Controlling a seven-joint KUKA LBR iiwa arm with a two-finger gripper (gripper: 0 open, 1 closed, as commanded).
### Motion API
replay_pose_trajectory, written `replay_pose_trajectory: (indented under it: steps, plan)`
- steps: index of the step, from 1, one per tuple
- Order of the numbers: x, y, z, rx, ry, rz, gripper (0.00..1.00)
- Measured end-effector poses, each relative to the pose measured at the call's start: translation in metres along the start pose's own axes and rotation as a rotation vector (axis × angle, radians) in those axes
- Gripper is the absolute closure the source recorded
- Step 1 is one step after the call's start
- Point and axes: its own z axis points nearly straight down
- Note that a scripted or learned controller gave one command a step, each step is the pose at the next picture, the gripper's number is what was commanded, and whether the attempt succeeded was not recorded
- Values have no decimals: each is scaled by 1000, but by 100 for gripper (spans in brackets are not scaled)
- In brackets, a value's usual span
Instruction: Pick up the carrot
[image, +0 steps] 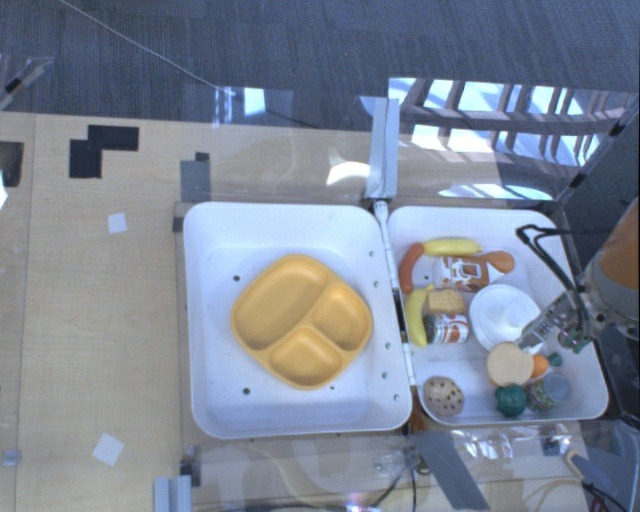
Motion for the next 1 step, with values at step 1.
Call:
replay_pose_trajectory:
  steps: [1]
  plan:
    - [26, 25, -12, 0, 1, 222, 100]
